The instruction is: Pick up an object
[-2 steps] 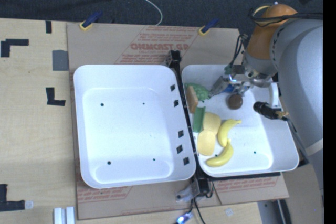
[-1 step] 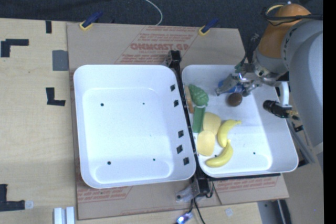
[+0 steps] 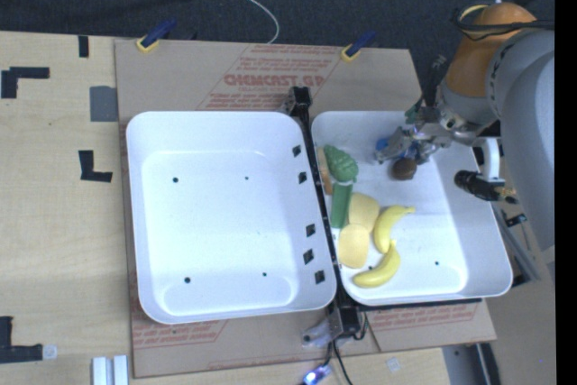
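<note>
My gripper [image 3: 406, 154] hangs over the back part of the right bin [image 3: 469, 266], on the arm coming in from the right. A small brown round object [image 3: 405, 168] sits right at its tip; whether it is gripped or lying on the bin floor under it is unclear. To the left, along the bin's left wall, lies a green vegetable-like toy [image 3: 340, 180]. In front of it are two pale yellow round pieces [image 3: 363, 210] [image 3: 353, 245] and two yellow bananas [image 3: 390, 225] [image 3: 380, 271].
The left bin [image 3: 144, 194] stands beside the right one, sharing a black-clipped divider [image 3: 311, 194]. Both rest on a cardboard sheet [image 3: 261, 72] on the wooden bench. The arm's grey body and orange band [image 3: 482, 50] fill the right side.
</note>
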You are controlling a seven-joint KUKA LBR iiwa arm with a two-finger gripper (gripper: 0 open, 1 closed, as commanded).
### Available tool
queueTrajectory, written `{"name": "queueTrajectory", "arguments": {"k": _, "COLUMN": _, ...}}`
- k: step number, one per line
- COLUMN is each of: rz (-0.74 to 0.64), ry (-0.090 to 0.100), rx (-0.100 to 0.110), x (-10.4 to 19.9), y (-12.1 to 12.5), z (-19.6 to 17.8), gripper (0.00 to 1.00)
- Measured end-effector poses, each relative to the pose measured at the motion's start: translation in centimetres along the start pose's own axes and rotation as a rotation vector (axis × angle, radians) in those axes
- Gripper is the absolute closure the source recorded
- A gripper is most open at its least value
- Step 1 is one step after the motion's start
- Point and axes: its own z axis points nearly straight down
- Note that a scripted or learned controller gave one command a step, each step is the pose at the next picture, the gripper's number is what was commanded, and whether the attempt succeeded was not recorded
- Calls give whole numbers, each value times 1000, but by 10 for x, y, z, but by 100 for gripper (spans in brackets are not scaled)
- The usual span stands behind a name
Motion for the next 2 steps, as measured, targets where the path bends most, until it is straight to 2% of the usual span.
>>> {"name": "queueTrajectory", "arguments": {"k": 1, "rz": -4, "ry": -7, "rx": -23, "x": 81, "y": -26, "z": -31, "gripper": 100}}
{"name": "queueTrajectory", "arguments": {"k": 2, "rz": 8, "ry": -19, "rx": -41, "x": -5, "y": -44, "z": -187, "gripper": 100}}
